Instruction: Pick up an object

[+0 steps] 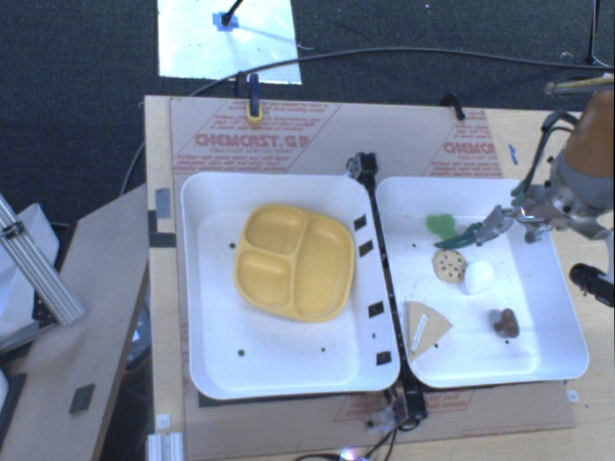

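Note:
The right bin (567,349) holds several small objects. A green leafy piece (441,225) lies near its back, with a round speckled cookie (449,265) just in front of it. Right of the cookie sits a white ball (478,276). A tan wedge (426,326) lies at the front left and a small brown lump (505,323) at the front right. My gripper (490,227) hangs low over the right bin, just right of the green piece and above the ball. A dark green strip (463,237) runs from the gripper's tip towards the cookie.
The left bin (207,353) holds a yellow divided plate (294,260). A black divider with clips (377,267) runs between the bins. The grey arm with its orange band (588,147) comes in over the right bin's right rim. A metal rail (34,267) lies off the bench at left.

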`<action>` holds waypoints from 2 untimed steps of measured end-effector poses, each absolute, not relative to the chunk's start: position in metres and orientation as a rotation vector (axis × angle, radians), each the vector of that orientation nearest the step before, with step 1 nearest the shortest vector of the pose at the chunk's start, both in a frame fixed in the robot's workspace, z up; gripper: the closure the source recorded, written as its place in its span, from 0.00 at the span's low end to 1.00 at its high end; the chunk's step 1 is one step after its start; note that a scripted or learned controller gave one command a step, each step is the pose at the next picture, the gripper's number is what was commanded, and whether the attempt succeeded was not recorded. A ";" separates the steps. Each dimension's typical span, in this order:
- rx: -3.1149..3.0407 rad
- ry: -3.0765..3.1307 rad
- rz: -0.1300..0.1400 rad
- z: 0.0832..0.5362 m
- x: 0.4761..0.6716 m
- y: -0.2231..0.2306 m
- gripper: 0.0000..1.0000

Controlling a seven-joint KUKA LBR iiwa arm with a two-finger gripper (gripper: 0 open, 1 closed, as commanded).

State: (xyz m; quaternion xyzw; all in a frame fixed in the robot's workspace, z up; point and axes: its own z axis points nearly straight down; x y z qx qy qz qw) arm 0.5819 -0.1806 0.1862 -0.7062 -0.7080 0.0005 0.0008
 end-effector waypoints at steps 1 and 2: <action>-2.217 -2.222 0.002 0.125 0.584 -0.174 0.00; -2.223 -2.223 -0.006 0.086 0.586 -0.174 0.00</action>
